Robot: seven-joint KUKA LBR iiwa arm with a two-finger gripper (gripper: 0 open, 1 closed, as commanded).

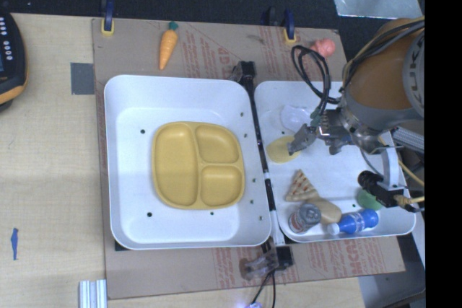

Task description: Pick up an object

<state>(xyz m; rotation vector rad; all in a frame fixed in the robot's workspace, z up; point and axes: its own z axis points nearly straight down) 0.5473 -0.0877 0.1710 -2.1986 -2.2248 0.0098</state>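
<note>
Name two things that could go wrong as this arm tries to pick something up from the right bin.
1. The gripper sits at the edge of a flat yellow disc lying on the bin floor; so low a thing may slip away rather than lift.
2. The can, blue bottle and wedge crowd the bin's near corner, so a grab there may knock neighbours.

A robotics lab: clamped cardboard [216, 47] under two white bins [123, 155] on a test bench [50, 155].
</note>
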